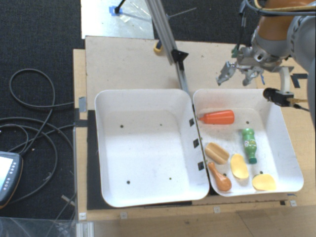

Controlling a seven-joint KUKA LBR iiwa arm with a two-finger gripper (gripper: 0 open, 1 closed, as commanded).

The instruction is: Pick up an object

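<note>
A tablet-like device lay at the far left on the dark floor, its screen too small to read, with black cables looping beside it. On the bench, the left bin sat with its white floor bare apart from a few dark specks. A grey tripod leg slanted down to the seam between the two bins. The right bin held the objects: an orange bottle lying on its side near the far wall, a tan bread roll below it, an orange drumstick-shaped piece at the near rim, a yellow chip-like piece just beside the roll, a green bottle lying lengthwise with a pale label whose writing could not be read, and a second yellow piece in the near right corner. The arm reached in from the upper right, its orange band above the wrist, and the gripper hung over the bench just beyond the right bin's far rim, apart from every object. Its fingers were spread apart with nothing between them.
</note>
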